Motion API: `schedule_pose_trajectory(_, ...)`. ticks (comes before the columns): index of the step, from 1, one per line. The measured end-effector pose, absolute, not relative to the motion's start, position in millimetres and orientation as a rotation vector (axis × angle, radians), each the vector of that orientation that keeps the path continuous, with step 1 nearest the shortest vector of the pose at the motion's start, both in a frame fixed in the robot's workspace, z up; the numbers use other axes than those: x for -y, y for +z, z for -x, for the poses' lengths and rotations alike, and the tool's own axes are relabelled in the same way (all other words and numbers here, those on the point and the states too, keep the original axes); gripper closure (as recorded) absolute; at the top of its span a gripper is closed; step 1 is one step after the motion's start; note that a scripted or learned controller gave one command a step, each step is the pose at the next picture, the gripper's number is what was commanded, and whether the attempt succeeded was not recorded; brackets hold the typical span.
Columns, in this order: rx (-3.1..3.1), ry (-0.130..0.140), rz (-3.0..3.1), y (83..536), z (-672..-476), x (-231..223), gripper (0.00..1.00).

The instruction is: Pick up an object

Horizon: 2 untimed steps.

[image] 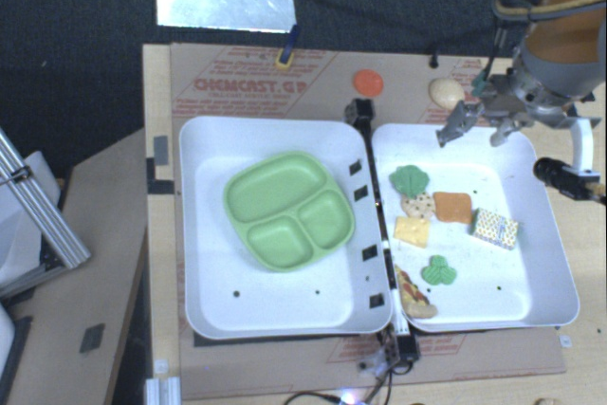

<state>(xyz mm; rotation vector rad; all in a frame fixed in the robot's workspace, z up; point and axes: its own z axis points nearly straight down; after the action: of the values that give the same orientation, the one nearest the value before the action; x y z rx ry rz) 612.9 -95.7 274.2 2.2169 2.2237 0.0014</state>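
Overhead, the arm (569, 5) reaches in from the right, its gripper (479, 130) hanging over the right bin's (545, 251) far edge, fingers spread apart with nothing between them. Toy food lies below: green leaf (409, 178), orange block (452, 207), patterned block (495, 228). A green tray (287, 210) sits in the left bin (204, 204).

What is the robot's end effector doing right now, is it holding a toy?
End effector: open, holding nothing, up over the far edge of the right bin.
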Motion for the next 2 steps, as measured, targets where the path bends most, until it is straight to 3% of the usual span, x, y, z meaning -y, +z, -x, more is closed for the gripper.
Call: schedule_pose_trajectory(2,-2.223,-0.002,-2.222,150.8,-611.3,100.9,0.0)
